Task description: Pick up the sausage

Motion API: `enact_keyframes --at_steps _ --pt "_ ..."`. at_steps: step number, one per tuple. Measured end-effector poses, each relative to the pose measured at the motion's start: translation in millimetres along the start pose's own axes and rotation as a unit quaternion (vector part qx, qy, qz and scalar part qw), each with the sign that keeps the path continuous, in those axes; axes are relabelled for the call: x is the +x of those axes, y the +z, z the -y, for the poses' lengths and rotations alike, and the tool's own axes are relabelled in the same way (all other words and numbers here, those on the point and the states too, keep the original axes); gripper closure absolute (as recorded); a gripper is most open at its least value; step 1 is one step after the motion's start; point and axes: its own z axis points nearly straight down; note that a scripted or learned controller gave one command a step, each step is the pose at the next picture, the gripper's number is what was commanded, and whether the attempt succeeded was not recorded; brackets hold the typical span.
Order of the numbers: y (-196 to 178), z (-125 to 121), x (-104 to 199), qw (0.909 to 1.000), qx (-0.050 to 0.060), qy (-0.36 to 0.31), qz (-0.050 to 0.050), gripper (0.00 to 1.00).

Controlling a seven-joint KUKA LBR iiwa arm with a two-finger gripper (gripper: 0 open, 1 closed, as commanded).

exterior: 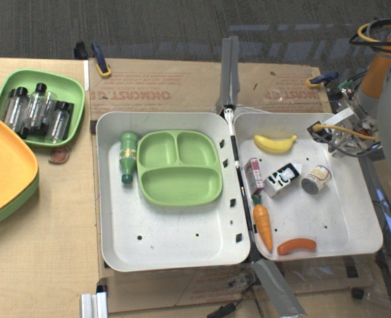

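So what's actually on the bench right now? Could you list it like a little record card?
left bin: green divided plate, green bottle at its left
right bin: banana, small can, black-and-white carton, pink box, carrot, sausage
sausage: lying near the front edge, untouched
arm: over the right bin's far right corner, apart from the sausage
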Motion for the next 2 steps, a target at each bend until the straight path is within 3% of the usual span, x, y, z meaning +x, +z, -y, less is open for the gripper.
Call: enact_keyframes --at_steps 1,2 --pt "-65.0 -3.3 7.1 0.9975 -0.001 0.071 -0.001 1.00" --pt "-72.6 -2.6 7.1 0.9977 0.000 0.068 0.001 1.00"
